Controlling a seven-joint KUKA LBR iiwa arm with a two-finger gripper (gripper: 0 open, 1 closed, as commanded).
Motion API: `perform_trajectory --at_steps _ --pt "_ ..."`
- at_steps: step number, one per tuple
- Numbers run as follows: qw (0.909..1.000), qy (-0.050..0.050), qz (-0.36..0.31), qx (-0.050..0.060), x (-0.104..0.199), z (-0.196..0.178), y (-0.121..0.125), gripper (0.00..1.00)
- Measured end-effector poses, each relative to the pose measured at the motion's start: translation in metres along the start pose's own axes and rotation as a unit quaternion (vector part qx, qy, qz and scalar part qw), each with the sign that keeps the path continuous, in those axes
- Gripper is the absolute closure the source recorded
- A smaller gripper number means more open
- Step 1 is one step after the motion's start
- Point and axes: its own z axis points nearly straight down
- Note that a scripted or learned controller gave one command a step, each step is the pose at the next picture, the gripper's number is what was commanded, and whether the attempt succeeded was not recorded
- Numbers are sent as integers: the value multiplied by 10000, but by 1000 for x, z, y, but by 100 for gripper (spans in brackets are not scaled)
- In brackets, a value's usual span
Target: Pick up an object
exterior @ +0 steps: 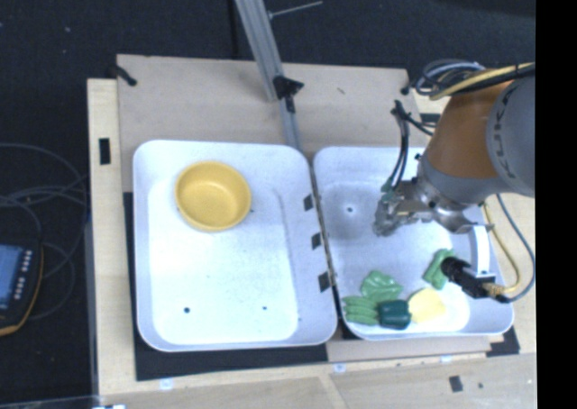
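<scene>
My gripper (pixel 389 216) hangs over the middle of the right bin (pixel 347 173), pointing down at its bare white floor. I see nothing between its fingers. Along the right bin's front edge lie several small things: a light green leafy piece (pixel 380 285), a green piece (pixel 360 310), a dark teal block (pixel 393 313), a yellow lump (pixel 427 306) and a green piece (pixel 439 268) by the right wall. A yellow bowl (pixel 213 195) sits in the back left of the left bin (pixel 225 308).
A grey metal post (pixel 257 29) slants down from the top to the gap between the bins. Black cables and a connector (pixel 473 281) trail over the right bin's right side. The bench's edge runs around both bins.
</scene>
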Motion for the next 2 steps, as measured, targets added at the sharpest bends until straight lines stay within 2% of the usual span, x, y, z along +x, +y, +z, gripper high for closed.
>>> perform_trajectory --at_steps 1,2 --pt "10000 1 -1 9 -3 -43 -1 100" --pt "10000 1 -5 0 3 -101 -5 100"
